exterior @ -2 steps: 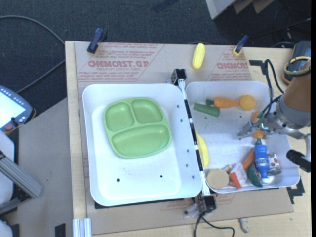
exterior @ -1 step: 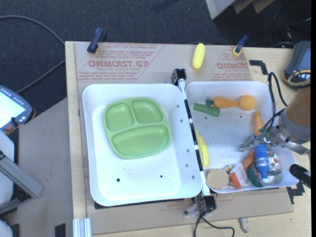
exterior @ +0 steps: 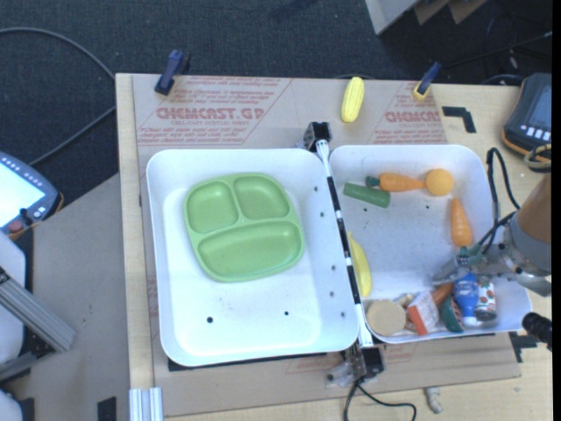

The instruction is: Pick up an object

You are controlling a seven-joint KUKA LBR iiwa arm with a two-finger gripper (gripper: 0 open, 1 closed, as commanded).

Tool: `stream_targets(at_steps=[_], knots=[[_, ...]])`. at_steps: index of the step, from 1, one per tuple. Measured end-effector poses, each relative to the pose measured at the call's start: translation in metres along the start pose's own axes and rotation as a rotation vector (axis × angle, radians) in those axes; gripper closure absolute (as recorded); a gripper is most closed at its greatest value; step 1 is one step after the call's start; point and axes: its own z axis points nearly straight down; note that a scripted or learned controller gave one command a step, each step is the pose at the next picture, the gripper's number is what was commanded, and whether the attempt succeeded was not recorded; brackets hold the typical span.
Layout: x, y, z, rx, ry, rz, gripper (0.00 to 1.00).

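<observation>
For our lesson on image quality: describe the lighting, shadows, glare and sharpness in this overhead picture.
Camera view: even, diffuse light; soft faint shadows along the left bin's front edge; mild washout on both white bin floors; green divided plate fairly sharp; cluttered pile by the end effector in the right bin soft, details hard to read.

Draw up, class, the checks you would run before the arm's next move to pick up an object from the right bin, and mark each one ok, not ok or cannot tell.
1. Hand is above the right bin: ok.
2. Objects lie within reach; a cluster sits in the near right corner: ok.
3. One object stands apart from its neighbours for a clean grasp: not ok there, the cluster is crowded.
4. Hand is free of any object: cannot tell.
5. A separated target exists: ok, the orange carrot lies alone.
</observation>
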Motion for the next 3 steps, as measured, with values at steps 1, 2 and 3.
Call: stream_targets(at_steps=[1, 2, 3], knots=[[0.000, 0.001, -0.010, -0.004, -0.003, 0.002, 1.00], [0.065, 0.000, 0.001, -0.001, -0.005, 0.001, 1.00], [0.150, 0.027, -0.100, -0.004, -0.006, 0.000, 1.00]])
